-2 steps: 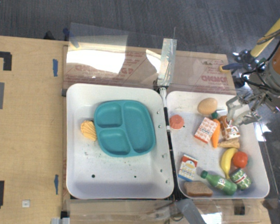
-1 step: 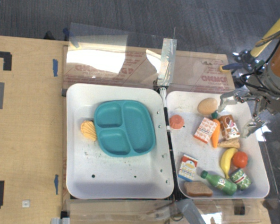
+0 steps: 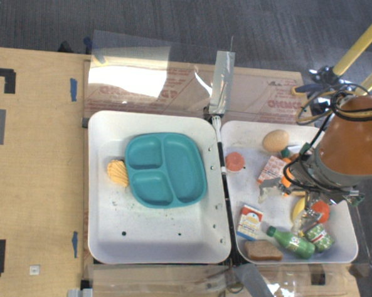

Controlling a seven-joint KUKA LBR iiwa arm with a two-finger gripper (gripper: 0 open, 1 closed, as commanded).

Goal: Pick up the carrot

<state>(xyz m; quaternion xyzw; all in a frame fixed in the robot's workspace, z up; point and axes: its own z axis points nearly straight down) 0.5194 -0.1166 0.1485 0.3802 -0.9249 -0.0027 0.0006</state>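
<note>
Carrot, a small orange piece (image 3: 287,176), lies in the right-hand shallow white bin (image 3: 349,249), just under the grey arm with its orange band (image 3: 353,145). The claw (image 3: 283,182) hangs right over it; whether it is spread or pressed together cannot be told. Near it lie a tan egg (image 3: 275,141), a green bottle (image 3: 291,241) and a small red-and-white carton (image 3: 250,221). A teal divided plate (image 3: 166,169) sits in the left bin (image 3: 155,243).

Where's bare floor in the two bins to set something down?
Left bin: bare strip in front of the teal plate, plus the corner behind the shell. Right bin: small patch between egg and red disc. Crowded under the arm and around the green bottle.
</note>
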